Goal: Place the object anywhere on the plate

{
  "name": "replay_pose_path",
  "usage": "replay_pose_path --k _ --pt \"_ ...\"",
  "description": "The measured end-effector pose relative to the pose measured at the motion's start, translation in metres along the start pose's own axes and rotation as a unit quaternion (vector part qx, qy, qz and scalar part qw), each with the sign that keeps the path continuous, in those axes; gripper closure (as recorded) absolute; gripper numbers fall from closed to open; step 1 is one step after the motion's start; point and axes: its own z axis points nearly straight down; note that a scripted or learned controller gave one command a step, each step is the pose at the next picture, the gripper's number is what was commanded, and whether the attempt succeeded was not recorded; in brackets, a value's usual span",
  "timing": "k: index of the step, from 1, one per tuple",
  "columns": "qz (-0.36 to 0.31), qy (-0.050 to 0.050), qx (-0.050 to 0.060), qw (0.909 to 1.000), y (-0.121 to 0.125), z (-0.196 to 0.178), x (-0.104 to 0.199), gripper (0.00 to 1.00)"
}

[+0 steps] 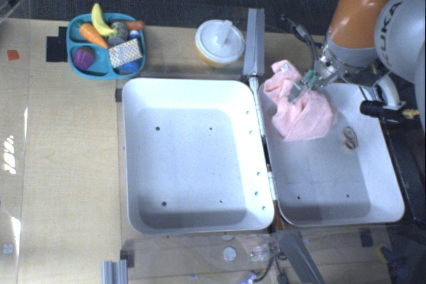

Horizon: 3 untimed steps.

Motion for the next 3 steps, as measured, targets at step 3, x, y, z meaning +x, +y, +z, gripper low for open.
replay_pose_path --k 3 --pt "-0.391 0.0 -0.001 0.9205 0.037 -0.04 0.092 1.0"
